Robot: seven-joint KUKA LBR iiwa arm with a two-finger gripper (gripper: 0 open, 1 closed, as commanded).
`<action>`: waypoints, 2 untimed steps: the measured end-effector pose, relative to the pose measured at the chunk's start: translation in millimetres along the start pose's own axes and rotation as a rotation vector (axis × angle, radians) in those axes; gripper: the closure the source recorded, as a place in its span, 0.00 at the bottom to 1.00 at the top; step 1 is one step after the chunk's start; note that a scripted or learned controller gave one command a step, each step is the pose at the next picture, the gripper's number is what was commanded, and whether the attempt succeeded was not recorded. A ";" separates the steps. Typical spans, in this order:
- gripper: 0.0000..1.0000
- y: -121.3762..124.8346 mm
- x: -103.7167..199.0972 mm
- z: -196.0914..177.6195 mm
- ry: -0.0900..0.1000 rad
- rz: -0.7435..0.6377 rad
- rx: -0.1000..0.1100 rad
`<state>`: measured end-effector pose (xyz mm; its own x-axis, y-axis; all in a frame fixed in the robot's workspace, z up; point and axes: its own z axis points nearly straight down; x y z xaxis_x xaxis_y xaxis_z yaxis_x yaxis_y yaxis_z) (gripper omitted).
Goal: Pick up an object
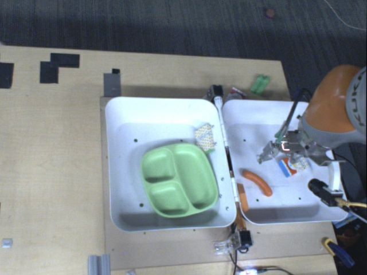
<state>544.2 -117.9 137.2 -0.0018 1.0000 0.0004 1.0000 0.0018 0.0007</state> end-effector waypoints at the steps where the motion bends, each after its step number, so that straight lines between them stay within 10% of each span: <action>1: 0.00 24.1 3.0 50.7 -0.002 -0.002 -0.008; 2: 0.00 -20.3 21.5 50.1 -0.002 0.001 -0.009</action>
<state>523.9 -96.4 87.1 -0.0010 1.0000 -0.0015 1.0000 0.0010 0.0097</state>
